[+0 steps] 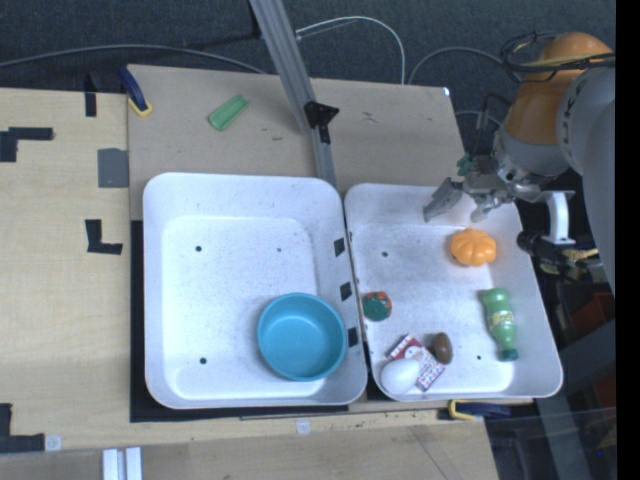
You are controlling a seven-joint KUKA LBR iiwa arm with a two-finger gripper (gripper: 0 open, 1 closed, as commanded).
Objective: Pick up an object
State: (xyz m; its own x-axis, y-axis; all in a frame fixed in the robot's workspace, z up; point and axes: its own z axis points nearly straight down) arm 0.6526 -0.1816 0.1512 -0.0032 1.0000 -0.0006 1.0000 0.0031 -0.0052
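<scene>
I see my claw (462, 204) spread open and empty over the right bin (400, 218), beside a round orange pumpkin (472, 247); green bottle (499, 322) nearby

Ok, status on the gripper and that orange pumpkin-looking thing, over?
Gripper over right bin's back edge, carrying nothing. Orange object loose on bin floor, just below it. Nothing between them.

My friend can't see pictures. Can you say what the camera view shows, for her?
A grey robot arm's tool hangs over the right white bin, near an orange pumpkin toy. That bin also holds a green bottle and small toys. The left bin holds a blue bowl.
</scene>
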